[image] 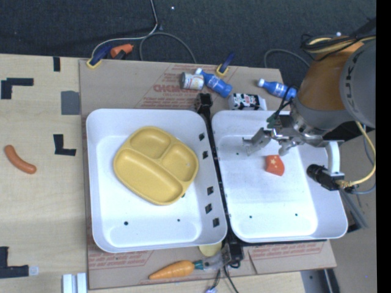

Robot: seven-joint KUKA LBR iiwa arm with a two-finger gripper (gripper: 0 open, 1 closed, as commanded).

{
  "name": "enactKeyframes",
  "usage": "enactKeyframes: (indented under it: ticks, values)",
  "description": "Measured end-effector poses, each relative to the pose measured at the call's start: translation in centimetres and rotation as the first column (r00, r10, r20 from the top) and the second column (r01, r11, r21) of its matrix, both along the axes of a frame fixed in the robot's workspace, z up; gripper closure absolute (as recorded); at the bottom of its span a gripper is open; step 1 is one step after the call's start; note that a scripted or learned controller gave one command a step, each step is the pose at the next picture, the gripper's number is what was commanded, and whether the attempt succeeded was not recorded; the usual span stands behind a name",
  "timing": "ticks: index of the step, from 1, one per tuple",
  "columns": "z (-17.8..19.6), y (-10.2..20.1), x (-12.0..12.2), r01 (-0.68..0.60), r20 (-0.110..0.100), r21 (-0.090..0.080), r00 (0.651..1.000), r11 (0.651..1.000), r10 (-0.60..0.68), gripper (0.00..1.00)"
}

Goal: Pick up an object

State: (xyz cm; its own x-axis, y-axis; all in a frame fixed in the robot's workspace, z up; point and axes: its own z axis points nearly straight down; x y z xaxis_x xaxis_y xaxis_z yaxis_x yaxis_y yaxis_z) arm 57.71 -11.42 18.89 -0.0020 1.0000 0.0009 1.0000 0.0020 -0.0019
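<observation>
A small red object [275,165] lies in the right bin [305,224], toward its upper middle. My gripper [270,144] hangs just above and behind it, a little to its left, with the fingers spread open and nothing between them. The left fingertip [252,142] points toward the bin's back left part. The red object lies apart from the fingers.
A yellow divided plate [156,163] fills much of the left bin [104,224]. Outside the bins lie a toy carrot [173,270] at the front, a sausage [20,159] far left, and blue-and-white bottles [208,81] [276,88] behind.
</observation>
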Motion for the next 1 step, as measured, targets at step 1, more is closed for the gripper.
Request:
enactKeyframes:
  ticks: [1]
  values:
    - [-7.70, -7.44, -2.55, 0.009, -0.008, -0.003, 1.000, 1.000, -0.009, 0.00]
